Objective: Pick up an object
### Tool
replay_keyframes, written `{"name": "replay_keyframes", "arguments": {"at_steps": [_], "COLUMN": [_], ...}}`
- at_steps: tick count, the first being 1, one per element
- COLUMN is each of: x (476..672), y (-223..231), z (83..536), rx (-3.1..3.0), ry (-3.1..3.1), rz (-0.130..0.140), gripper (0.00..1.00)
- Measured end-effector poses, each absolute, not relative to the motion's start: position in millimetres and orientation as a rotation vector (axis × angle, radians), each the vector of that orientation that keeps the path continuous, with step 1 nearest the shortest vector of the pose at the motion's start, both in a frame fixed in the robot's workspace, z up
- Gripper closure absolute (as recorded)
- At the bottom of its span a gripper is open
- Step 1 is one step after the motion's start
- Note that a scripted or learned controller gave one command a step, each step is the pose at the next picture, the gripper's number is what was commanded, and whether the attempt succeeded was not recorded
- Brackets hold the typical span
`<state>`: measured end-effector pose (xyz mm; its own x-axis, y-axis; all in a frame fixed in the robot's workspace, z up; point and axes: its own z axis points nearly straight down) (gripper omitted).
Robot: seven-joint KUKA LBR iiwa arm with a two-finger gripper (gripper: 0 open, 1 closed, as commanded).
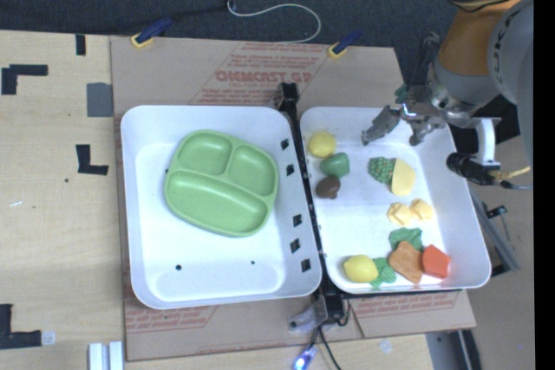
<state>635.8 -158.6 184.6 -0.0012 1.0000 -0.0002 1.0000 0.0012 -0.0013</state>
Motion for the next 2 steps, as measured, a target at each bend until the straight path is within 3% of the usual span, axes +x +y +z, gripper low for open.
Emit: {"name": "replay_keyframes", "arguments": {"at_steps": [1,2], "x": [593.2,555.9], "y": [-111,-96], "z": [123,124], "rx": [-2.214,-2.218], "ry": [-2.218,-2.218], "rz": [0.007,0.005], "gripper": [0.0,0.0]}}
